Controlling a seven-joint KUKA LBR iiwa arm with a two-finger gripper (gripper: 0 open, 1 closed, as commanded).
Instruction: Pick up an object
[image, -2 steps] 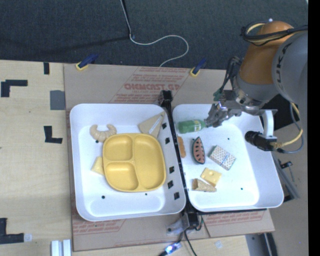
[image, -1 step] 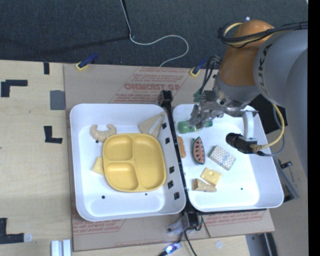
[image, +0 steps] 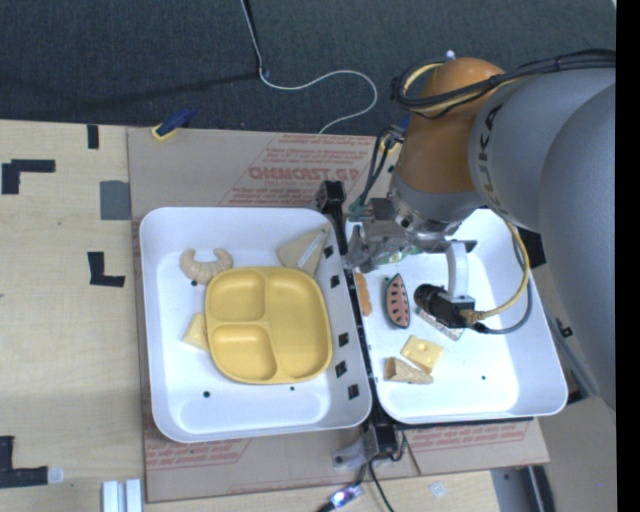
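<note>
The grey arm with its orange band reaches in from the right, and my gripper (image: 372, 250) hangs over the near-left part of the right bin (image: 520, 395), close to the divide between the bins. Just below it lie a watermelon slice (image: 398, 301) and a thin orange stick (image: 364, 297). Two cheese wedges (image: 421, 353) (image: 406, 372) rest nearer the front of that bin. Nothing shows between the gripper's fingers.
The left bin (image: 160, 300) holds a yellow divided plate (image: 268, 324), a tan croissant shape (image: 204, 265), a pale wedge (image: 303, 250) and a yellow piece (image: 196, 330) under the plate's edge. A black cable-fed unit (image: 437, 302) hangs from the wrist over the right bin.
</note>
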